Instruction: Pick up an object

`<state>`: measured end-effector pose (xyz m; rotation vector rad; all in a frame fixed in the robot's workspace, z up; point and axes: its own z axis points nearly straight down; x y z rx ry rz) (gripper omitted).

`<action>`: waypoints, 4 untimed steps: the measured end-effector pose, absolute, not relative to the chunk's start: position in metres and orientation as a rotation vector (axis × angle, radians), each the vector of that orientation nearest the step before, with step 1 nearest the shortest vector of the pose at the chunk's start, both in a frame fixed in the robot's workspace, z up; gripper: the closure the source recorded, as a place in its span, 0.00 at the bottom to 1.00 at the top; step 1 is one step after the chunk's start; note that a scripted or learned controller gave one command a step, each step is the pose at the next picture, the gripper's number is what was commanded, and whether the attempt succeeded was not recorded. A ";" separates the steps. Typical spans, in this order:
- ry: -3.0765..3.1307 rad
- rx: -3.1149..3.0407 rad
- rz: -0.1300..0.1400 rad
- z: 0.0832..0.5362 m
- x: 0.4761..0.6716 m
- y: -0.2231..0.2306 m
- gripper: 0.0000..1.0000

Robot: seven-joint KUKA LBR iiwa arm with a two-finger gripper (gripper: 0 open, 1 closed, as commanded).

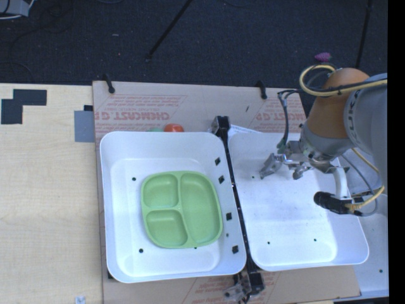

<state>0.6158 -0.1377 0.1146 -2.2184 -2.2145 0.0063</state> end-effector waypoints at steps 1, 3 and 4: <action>-2.217 -2.219 0.005 0.086 0.615 -0.136 0.00; -2.215 -2.230 -0.002 0.144 0.608 -0.136 1.00; -2.223 -2.223 -0.002 0.197 0.609 -0.137 1.00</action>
